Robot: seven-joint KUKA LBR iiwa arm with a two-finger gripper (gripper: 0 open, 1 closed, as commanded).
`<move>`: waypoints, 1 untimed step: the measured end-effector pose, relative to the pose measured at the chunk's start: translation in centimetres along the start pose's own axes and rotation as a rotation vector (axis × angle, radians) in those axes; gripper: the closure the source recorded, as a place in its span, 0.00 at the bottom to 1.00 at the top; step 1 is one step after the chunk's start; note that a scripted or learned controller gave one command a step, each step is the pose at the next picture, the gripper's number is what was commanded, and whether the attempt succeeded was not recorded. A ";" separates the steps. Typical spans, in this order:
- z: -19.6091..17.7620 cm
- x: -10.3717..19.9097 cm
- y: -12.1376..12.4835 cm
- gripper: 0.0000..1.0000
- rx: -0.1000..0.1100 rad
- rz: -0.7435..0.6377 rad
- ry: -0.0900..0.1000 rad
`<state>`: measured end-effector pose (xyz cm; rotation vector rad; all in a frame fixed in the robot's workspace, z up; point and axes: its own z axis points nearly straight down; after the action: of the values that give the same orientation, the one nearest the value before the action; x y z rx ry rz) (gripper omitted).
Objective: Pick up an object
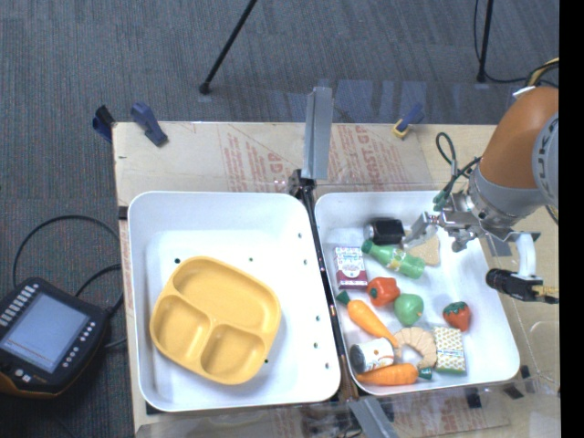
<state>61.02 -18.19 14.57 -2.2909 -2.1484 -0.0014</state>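
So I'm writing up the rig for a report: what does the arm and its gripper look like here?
The arm comes in from the view's right: a rounded orange band above a grey wrist section. A dark green cable loops beside it. The gripper is a small metallic grey assembly with angular brackets. A white bracket and a black cylindrical part hang below the wrist.

Yellow tray point(215, 318) in white left bin point(146, 245). White right bin point(497, 327) w/ orange carrots point(371, 319), green bottle point(396, 258), red pepper point(383, 290), green pepper point(409, 308), red strawberry point(457, 316), red/white patterned carton point(349, 267), black item point(387, 231), green-checked pc point(449, 349). Arm point(520, 153) grey & orange.
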 end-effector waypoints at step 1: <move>5.7 1.4 -0.8 0.00 -0.001 -0.150 -0.001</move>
<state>60.34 -16.76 8.91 -2.1247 -2.3153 -0.0015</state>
